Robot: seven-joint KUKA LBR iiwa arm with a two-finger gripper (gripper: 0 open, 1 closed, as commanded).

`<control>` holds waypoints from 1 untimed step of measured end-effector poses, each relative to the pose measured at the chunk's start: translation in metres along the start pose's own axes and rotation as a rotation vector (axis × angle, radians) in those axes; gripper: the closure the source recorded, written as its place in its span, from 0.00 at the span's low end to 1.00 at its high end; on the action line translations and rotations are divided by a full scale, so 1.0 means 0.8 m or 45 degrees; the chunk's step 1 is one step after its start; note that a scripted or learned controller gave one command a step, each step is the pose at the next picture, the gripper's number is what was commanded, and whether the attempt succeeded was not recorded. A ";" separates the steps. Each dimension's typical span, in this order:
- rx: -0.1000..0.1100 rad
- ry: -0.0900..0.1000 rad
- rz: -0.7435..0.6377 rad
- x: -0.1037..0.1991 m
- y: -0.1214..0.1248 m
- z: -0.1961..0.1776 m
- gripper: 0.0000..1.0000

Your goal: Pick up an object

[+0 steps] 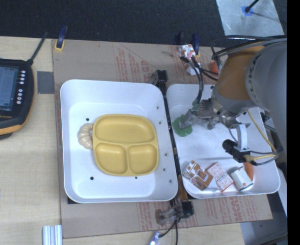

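Green rounded object (182, 126), small and soft-looking, lies in the right shallow white bin (191, 93) at its 9 o'clock edge, touching the wall that divides the two bins. The two-finger gripper (200, 114) is just beside it, at about 2 o'clock from the green piece, and one dark part of it reaches down to the object's top; whether the pincer is released or clenched I cannot tell, because the metal parts overlap in this slanted look. Behind the gripper, toward 3 o'clock, stands the grey arm with its orange band (236, 73), and black cables loop around it. At 5 o'clock in the same bin lie several small packets: a brown and white patterned wrapper (196, 175), a red and white printed packet (220, 176) and a white roll with an orange end (242, 178). The left shallow white bin (73, 137) bears a yellow plastic tray with three compartments (125, 144), and a beige ridged shell-like piece (85, 135) touches the tray at its 9 o'clock side. Far at 9 o'clock, on the wooden bench, rests an orange and black control pendant (7, 96).
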State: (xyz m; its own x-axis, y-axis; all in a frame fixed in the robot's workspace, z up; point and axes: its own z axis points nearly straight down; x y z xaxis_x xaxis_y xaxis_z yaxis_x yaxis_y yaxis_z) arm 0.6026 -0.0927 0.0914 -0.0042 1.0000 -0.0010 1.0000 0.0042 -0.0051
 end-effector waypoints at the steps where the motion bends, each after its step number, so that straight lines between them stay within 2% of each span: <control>1: -0.003 0.000 0.003 -0.083 0.053 -0.001 0.00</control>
State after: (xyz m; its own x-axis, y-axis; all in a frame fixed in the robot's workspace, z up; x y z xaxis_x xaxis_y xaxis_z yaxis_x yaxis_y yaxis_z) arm 0.6457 -0.1587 0.0922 -0.0019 1.0000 -0.0007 1.0000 0.0019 -0.0024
